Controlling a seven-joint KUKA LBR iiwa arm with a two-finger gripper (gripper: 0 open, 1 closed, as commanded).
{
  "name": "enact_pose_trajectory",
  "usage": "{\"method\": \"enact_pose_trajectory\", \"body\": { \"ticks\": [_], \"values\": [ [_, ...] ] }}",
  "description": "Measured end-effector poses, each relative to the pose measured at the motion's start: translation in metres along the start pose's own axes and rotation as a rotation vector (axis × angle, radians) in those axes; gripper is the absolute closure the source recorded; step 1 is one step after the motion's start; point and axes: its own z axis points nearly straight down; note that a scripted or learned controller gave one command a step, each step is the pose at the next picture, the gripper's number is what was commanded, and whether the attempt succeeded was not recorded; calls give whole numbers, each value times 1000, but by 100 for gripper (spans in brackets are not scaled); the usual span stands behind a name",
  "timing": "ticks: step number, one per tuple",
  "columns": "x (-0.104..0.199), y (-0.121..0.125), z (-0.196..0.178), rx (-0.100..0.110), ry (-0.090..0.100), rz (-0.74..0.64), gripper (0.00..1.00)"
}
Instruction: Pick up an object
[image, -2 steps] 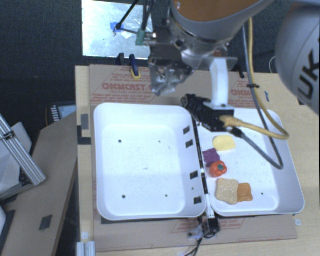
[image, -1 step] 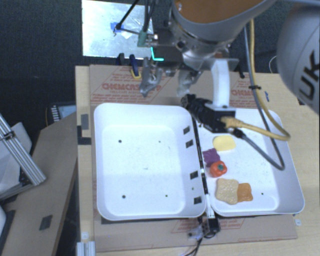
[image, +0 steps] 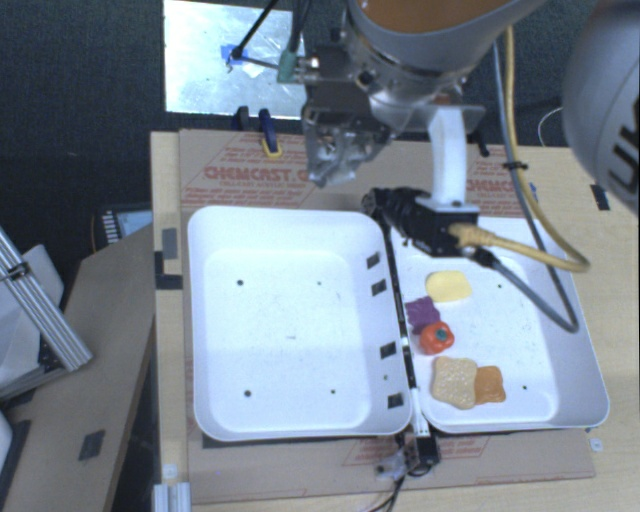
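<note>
You have the bench (image: 120, 330) carrying a brown board (image: 240, 170) with red lettering, and on it two shallow white bins side by side. The arm (image: 440, 40) comes in across the top edge of the view, grey with an orange band, and its wrist hangs over the far edge of the board, just beyond the far right corner of the left bin (image: 290, 320). The gripper (image: 335, 160) sits there above the lettered board, outside both bins; the view is too blurred at its tip for you to tell how far apart it stands or whether it has hold of anything. The right bin (image: 545, 370) holds all the loose things, grouped toward its left edge beside the shared wall. Nearest the near edge you see a pale slice of bread (image: 453, 382), with a small orange piece (image: 489, 384) touching its right side. Just beyond the bread is a red-orange tomato (image: 436, 337), and touching that on its far side a purple block (image: 421, 312). A yellow piece (image: 449, 287) lies just beyond the purple block. A yellow hose (image: 530, 255) and a grey cable (image: 545, 300) trail across the far part of the right bin.
</note>
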Motion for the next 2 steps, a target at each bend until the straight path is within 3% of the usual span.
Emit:
{"method": "enact_pose_trajectory", "body": {
  "ticks": [1, 2],
  "values": [
    [0, 0, 0, 1, 0, -2, 0],
    [1, 0, -11, -1, 2, -6, 100]
  ]
}}
